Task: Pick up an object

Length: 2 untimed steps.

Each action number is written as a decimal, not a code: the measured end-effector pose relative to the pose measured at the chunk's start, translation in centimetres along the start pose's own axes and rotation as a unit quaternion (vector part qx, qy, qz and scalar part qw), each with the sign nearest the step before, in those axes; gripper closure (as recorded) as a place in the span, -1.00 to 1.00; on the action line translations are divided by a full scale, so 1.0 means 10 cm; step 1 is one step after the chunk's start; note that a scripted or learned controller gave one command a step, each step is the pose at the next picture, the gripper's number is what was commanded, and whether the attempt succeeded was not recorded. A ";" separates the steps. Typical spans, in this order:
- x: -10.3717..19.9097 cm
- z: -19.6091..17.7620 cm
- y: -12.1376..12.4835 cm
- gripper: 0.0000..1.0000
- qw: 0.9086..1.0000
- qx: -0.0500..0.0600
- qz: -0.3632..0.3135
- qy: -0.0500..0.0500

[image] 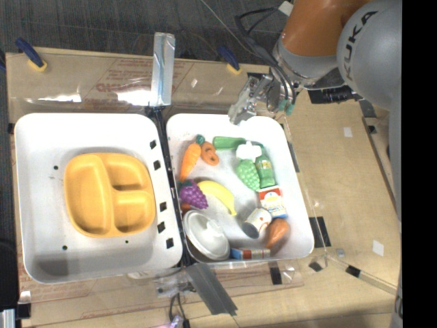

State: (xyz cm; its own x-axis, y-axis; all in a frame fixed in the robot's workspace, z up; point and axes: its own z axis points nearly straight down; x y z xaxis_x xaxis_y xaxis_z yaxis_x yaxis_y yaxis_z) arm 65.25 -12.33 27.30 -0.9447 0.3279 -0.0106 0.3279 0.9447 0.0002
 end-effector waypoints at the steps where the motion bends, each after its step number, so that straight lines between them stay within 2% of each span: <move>1: 0.24 0.23 -0.55 1.00 0.991 0.000 -0.131 0.006; 2: -0.14 0.00 -0.38 1.00 0.998 0.000 -0.061 0.002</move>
